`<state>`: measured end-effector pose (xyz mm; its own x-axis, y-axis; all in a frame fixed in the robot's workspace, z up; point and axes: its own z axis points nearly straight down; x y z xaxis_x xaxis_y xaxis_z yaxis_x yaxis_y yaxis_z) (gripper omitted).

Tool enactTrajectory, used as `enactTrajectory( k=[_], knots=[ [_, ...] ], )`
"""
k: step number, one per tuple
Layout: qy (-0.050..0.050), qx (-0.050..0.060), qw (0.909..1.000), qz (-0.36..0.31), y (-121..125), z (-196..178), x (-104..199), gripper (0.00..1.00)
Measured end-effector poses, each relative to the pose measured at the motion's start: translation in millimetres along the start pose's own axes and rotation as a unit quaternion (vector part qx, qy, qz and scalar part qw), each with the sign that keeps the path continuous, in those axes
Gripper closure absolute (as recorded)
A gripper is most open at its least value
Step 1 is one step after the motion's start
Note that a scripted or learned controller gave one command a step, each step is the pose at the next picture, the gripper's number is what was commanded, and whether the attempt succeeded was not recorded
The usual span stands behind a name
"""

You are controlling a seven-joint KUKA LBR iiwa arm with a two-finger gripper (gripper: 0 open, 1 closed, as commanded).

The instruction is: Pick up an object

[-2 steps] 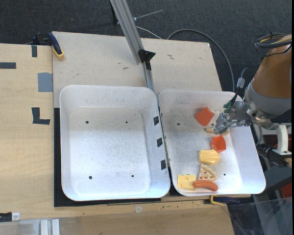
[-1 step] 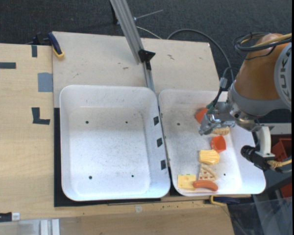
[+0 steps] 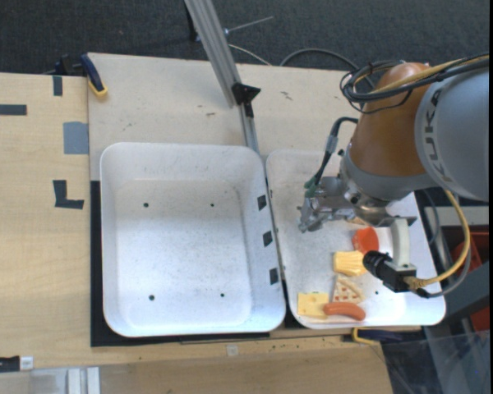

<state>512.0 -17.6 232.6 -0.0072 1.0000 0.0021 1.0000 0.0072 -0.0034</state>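
Camera view looks down at a slant on a pale wooden tabletop [image 3: 33, 220] carrying two shallow white bins side by side. The left bin [image 3: 181, 158] has only small dark specks on its floor. The right bin [image 3: 292, 220] holds the objects, all gathered toward its near end: an orange-red piece [image 3: 366, 240] just beside the wrist, a yellow block [image 3: 348, 263] below it, a pale wedge with red spots [image 3: 347, 289] under that, a second yellow piece [image 3: 311, 304] near the bin's front edge, and a small red sausage-shaped item [image 3: 344, 310] touching the wedge's lower end.

The grey arm with its orange band [image 3: 394, 130] reaches in from the right and hangs over the right bin. Its gripper [image 3: 314, 213] sits low over the bin's bare middle, left of and above the cluster of objects, apart from all of them. The fingers [image 3: 306, 220] look dark and bunched close together, with nothing visible between them; how wide they stand I cannot tell from this angle. A black cable with a yellow connector [image 3: 394, 273] trails from the wrist over the bin's right side.

A slanted metal pole [image 3: 218, 43] crosses the top of the scene and ends at the divide between the bins. A blue and yellow clamp [image 3: 94, 74] sits at the tabletop's far left corner.
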Motion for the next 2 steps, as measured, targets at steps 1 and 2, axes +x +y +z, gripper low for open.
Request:
enactTrajectory(
  k=[1, 2],
  knots=[
    [0.000, -0.001, 1.0000, -0.001, 6.0, 1.8, 59.1, 1.00],
    [0.000, 0.000, 1.0000, 0.000, 1.9, -4.4, 107.7, 1.00]
  ],
)
